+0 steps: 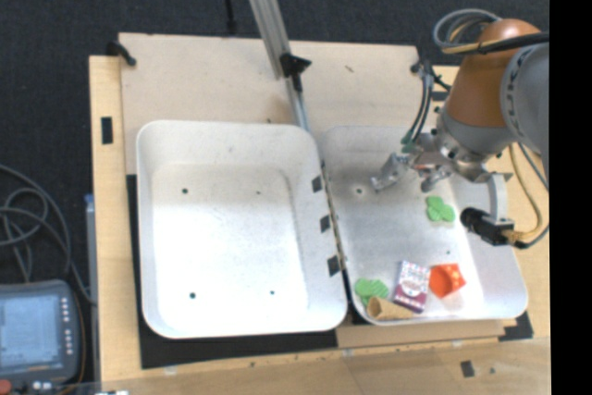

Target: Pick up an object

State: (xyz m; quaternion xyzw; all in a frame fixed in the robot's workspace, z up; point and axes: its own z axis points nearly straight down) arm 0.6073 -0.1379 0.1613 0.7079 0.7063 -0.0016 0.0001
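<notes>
In the right bin (370, 227) lie several small objects. A green piece (440, 210) rests near the right wall. At the front are an orange block (447, 280), a purple and pink packet (413, 284), a second green piece (371, 289) and a tan cone (389, 308). My gripper (407, 181) hangs over the back half of this bin, up and to the left of the first green piece. It is open, its fingers (383, 179) spread, and nothing is between them.
The left bin (231, 227) is a bare white tray with a few dark specks. A slanted metal pole (268, 14) rises from the back, between the bins. Cables (518, 199) hang from the arm over the right bin's right wall.
</notes>
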